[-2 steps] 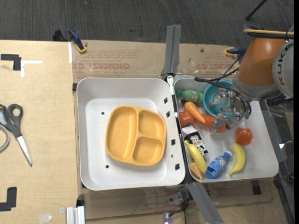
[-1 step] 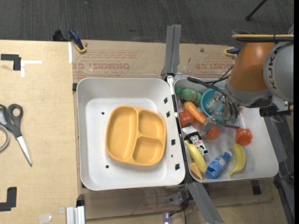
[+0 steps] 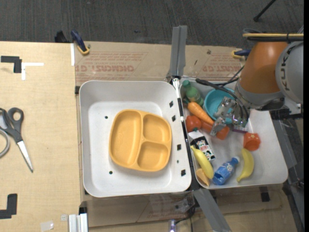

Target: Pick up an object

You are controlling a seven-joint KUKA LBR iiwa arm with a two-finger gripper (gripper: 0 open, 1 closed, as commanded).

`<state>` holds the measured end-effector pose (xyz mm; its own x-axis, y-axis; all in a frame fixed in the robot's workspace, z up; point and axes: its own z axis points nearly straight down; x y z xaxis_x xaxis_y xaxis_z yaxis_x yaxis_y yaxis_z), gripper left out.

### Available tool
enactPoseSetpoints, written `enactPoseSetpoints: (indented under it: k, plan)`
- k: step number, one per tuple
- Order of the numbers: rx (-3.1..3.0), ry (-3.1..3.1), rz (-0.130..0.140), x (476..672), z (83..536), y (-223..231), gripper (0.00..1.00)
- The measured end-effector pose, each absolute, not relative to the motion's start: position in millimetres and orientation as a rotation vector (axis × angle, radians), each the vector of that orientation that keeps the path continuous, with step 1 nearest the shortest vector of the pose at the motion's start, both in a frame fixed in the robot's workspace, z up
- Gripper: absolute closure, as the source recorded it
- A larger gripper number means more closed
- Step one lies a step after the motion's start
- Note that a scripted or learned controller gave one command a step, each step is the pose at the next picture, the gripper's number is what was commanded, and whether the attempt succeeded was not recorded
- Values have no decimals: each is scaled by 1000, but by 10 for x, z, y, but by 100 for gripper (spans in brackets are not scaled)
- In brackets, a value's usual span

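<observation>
Scissors (image 3: 17, 134) lie flat on the pale wood bench at far left, metal blades, grey loop handles, well apart from the work. The left bin (image 3: 91, 178) is smooth white plastic with rounded corners, and in it sits a matte yellow tray (image 3: 140, 140) of three shallow compartments. Past the divider, the right bin (image 3: 279, 170) is crowded: a green piece (image 3: 191, 92) at the top, a tapered carrot (image 3: 199, 111) beside a teal bowl (image 3: 214, 100), a red tomato (image 3: 192, 123), a printed card (image 3: 204, 148), a curved glossy banana (image 3: 202, 161), a blue bottle (image 3: 225, 171), a second banana (image 3: 247, 164) and a small orange cup (image 3: 251, 140). The gripper (image 3: 223, 122) hangs low over the upper middle of this bin, its metal fingers pointing down next to the carrot's thick end and an orange-red piece (image 3: 222, 132); the arm hides the tips, so whether the jaws are open, closed or gripping cannot be told. No object is seen between them. The likely target is the orange-red piece or carrot. The risk is crowding: neighbours touch, so a finger may land on the bowl rim or push the carrot aside, and smooth rounded plastic can squirt out of a pinch
</observation>
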<state>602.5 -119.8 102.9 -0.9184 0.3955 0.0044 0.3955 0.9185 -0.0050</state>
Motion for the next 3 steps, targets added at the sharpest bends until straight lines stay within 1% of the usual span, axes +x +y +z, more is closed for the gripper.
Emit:
enactPoseSetpoints:
  k: [1,2,3]
  plan:
    - [-933,-3002,2,6217,2201,-599,100]
    - [-841,-3009,-1,6403,1232,-1224,100]
    - [-913,-3022,-4,5733,997,-1053,100]
